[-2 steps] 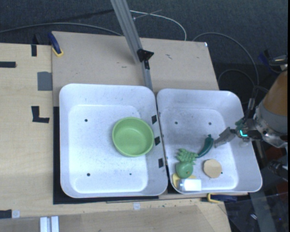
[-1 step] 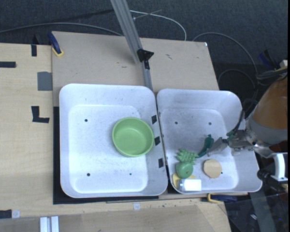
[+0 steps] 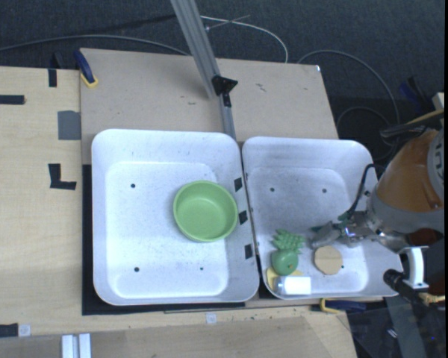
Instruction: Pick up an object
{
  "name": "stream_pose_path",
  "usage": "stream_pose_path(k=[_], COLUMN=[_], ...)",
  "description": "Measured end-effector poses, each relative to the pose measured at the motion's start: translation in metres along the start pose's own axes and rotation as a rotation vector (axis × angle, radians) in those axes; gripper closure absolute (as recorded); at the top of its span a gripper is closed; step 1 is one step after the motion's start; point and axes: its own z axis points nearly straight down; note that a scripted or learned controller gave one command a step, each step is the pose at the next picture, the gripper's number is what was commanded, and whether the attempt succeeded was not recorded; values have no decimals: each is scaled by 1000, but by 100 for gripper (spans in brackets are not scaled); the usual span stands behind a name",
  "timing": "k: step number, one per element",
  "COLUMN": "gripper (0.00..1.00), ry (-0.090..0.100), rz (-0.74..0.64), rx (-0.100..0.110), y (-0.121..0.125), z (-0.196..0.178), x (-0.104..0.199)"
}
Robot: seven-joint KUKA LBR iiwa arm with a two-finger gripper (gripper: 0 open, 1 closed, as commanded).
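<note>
Gripper [image 3: 327, 235] low in right bin [image 3: 299, 155], near its front – can't tell its state. Tan disc [image 3: 328, 260] lies just below it, apart. Green toy [image 3: 285, 252] to its left; green bowl [image 3: 204, 211] in left bin [image 3: 134, 155].

The hand [image 3: 322, 236] hovers in the right bin [image 3: 302, 155], just above a tan disc [image 3: 328, 260].
</note>
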Motion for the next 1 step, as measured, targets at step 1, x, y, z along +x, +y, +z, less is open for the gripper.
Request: stream_pose_path(k=[1], gripper=[100], ry=[3], rz=[-1], rx=[2], y=[0], z=[-11], x=[1])
